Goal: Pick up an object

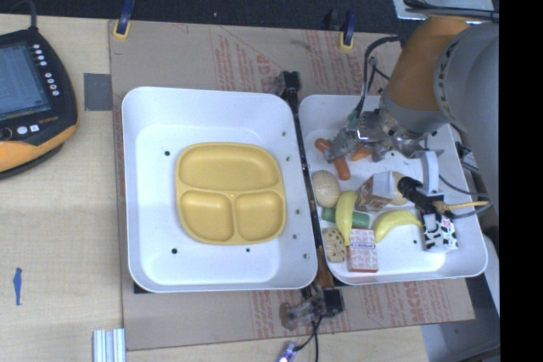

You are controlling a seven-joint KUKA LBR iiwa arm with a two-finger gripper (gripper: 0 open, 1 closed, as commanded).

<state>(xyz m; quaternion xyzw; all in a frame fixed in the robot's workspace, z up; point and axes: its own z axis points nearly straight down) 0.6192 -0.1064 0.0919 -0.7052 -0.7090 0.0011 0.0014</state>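
Reaching in from the right of the camera view, my grey arm with its orange band [424,68] hangs over the far part of the right shallow white bin [462,267]. My claw [361,140] sits low over the bin's upper left corner, just beside a small orange carrot-shaped piece [341,168]; whether it is spread or pressed together I cannot tell, and nothing shows as pinched.

Nearer the camera in this bin lie a pale beige egg-shaped object [325,187], a yellow-green pear-like fruit [345,210], a yellow plastic banana [396,224], a small red-and-white box [362,251], a round speckled cookie [333,245] and a black-and-white cow-patterned carton [439,233], all crowded together.

Beside it, the left white bin [144,182] holds a yellow three-compartment plastic tray [230,192]. On the wooden counter [59,267] at far left rests a grey-and-orange control pendant [30,102].
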